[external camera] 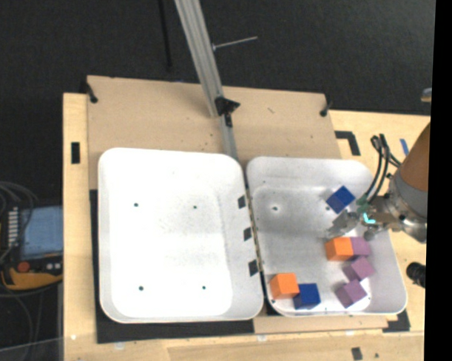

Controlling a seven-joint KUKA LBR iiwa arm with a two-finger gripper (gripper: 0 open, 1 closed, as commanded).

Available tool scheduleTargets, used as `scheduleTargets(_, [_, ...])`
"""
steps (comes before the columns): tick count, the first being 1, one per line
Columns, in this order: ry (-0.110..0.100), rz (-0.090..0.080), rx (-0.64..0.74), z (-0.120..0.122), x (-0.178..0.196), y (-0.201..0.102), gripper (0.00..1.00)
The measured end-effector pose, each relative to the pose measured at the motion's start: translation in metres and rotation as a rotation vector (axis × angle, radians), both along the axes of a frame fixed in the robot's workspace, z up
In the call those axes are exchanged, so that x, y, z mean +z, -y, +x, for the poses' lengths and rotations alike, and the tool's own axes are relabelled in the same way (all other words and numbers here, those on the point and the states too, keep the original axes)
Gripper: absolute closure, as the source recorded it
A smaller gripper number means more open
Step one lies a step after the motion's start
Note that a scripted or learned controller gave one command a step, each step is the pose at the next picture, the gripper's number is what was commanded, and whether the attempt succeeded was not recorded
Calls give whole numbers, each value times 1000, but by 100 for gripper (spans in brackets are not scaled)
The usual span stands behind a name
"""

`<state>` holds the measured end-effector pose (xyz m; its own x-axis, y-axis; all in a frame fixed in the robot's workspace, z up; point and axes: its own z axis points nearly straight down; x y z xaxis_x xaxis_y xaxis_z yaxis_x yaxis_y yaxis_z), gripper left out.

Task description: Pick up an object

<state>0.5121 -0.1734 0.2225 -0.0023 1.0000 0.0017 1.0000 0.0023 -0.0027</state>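
The right bin (300, 179) holds several small blocks. A blue cube (341, 198) lies toward its back right. An orange cube (340, 249) sits just in front of it, touching a purple block (361, 246). Two more purple blocks (361, 268) (350, 293) lie along the right wall. Another orange cube (284, 285) and a blue cube (307, 296) sit together at the front wall. My gripper (352, 223) hangs low between the back blue cube and the orange cube, just above the orange one. Nothing is visibly held.
The left bin (172, 233) is a plain white tray beside the right one. A slanted metal rod (204, 60) runs from the top down to the bins' back edge. The arm's grey and orange wrist (411, 182) overhangs the right bin's right wall.
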Motion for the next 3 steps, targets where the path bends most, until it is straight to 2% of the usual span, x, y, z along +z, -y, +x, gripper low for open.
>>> scheduleTargets(1, [4,-1,-2,1,2,0,0])
scheduleTargets(3, [3,-4,-4,3,-84,10,0])
